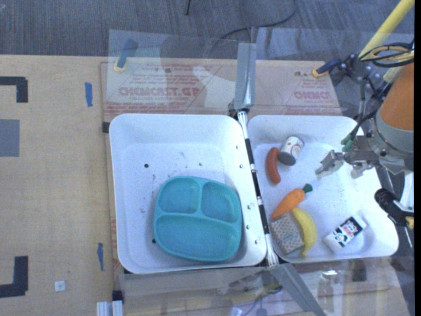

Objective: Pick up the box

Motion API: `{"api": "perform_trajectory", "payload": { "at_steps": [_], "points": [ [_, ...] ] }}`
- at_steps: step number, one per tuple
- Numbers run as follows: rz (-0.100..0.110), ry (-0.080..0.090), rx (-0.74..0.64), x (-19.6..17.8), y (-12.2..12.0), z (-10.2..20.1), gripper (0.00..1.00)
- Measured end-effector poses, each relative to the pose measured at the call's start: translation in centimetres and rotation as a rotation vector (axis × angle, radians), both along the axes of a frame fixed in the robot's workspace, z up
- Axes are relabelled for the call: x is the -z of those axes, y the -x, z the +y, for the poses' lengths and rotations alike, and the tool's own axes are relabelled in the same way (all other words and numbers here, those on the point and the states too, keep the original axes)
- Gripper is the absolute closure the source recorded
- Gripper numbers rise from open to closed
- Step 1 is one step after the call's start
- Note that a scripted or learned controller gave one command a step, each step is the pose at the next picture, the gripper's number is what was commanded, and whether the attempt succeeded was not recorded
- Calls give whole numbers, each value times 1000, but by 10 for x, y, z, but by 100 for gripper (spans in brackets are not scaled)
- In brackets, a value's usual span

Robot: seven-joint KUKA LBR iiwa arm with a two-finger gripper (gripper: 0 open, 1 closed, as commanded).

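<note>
The box [345,233] is a small white carton with black markings. It lies tilted near the front right corner of the right bin [387,242]. My gripper [343,166] hovers over the right bin's middle right, farther back than the box and apart from it. Its fingers [327,166] are spread open with nothing between them. The grey arm with its orange band [401,104] comes in from the right edge.
In the right bin lie a red sausage [273,164], a small can [290,149], a carrot [290,202], a banana [304,229] and a speckled square sponge [286,232]. A teal divided plate [197,218] sits in the left bin [131,143]. Cables [368,58] hang near the arm.
</note>
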State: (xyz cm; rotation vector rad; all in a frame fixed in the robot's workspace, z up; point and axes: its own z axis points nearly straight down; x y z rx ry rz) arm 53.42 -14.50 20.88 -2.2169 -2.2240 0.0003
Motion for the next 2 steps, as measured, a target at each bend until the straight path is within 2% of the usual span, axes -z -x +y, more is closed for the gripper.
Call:
{"api": "perform_trajectory", "payload": {
  "at_steps": [1,2],
  "points": [
    [-2,1,-101,95,-71,36,0],
    [-7,3,-61,121,-135,16,0]
  ]
}}
